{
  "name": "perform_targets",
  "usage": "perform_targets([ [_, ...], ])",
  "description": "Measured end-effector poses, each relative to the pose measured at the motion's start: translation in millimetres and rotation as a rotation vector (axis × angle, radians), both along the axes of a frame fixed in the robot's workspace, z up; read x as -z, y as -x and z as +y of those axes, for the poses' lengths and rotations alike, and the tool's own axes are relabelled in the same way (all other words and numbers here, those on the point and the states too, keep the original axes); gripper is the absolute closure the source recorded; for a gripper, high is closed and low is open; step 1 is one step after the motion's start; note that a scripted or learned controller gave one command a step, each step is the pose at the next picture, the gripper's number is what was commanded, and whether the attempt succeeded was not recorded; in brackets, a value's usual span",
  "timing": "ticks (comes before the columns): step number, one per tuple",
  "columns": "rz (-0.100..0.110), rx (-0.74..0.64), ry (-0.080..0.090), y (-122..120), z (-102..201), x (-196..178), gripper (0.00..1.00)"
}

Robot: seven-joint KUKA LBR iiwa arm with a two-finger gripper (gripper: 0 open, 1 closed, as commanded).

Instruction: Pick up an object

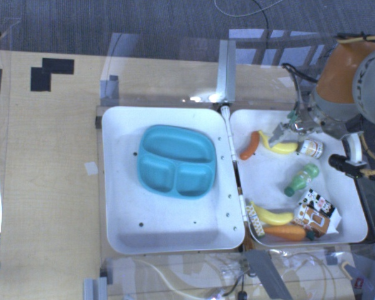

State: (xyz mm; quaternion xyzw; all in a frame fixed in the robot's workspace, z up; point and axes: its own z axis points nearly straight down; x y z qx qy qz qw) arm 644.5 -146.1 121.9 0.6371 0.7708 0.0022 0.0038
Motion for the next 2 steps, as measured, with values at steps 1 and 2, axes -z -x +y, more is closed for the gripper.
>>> perform_targets([
  [1,0.000,-0.106,0.000,-14.3,46.1,33.3,0.00],
  [2,0.001,-0.115,0.000,-26.3,56.7,7.6,0.00],
])
